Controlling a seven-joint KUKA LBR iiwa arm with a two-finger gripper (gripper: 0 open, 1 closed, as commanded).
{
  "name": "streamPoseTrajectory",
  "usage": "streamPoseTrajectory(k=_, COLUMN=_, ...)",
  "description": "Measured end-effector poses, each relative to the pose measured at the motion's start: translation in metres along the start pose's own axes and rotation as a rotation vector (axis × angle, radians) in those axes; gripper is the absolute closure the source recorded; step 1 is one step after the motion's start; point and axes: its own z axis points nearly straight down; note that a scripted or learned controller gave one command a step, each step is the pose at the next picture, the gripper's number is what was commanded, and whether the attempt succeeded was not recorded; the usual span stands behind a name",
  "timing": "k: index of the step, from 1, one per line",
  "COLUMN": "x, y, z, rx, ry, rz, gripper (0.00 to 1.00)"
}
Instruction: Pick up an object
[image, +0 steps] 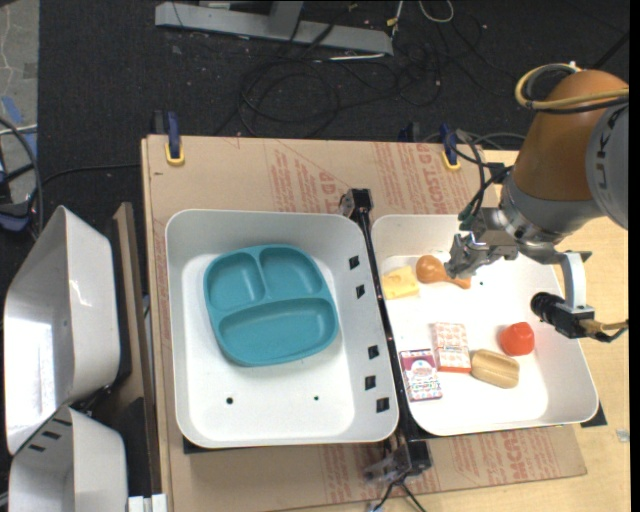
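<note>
gripper low over an orange piece in the right bin

camera view: the gripper (468, 256) reaches from three o'clock, just beside an orange toy (433, 269) at the right bin's (570, 400) eleven o'clock, seemingly lining up a grasp. fingers' state cannot be told.

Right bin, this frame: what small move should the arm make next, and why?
Probably a short straight descent. The end effector hovers in the right bin just right of the orange pear-shaped toy, with the yellow wedge lying further left. Nothing is visibly held, so lowering over the orange toy looks the nearest try.
</note>
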Motion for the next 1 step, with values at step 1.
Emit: streamPoseTrajectory(k=1, x=-0.0001, y=0.0016, z=-0.0534, rx=-0.001, ry=0.0, rz=0.0, gripper=1.0)
